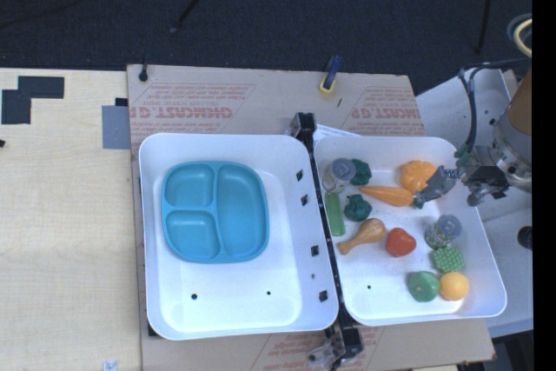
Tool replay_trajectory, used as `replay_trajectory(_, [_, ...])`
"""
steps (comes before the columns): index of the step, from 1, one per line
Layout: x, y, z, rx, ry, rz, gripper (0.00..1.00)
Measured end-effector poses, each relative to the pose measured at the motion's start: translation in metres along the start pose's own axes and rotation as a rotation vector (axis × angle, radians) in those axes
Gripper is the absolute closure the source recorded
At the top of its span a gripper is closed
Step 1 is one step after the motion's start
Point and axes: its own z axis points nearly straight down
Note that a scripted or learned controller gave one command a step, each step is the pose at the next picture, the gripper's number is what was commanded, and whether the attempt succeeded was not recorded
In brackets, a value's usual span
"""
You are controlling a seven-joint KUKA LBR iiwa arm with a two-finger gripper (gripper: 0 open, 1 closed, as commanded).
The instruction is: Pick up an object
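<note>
The open, empty pincer (452,185) hovered beside the orange plastic toy (418,175); descent and closing seemed next

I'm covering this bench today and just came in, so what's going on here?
A grey robot arm reaches in over the right bin, which holds toy food such as a carrot, a tomato and a drumstick. Its gripper sits near the orange piece, with nothing visibly held. The left bin holds a blue divided plate.
</note>
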Motion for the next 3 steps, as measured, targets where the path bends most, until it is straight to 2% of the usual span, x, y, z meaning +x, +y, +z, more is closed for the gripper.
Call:
replay_trajectory(1, [0.0,0.002,-0.006,-0.012,-0.003,-0.002,0.0])
replay_trajectory(2, [-0.004,0.0,0.039,-0.006,-0.001,-0.002,0.0])
replay_trajectory(3, [-0.006,0.002,0.102,-0.004,0.0,-0.002,0.0])
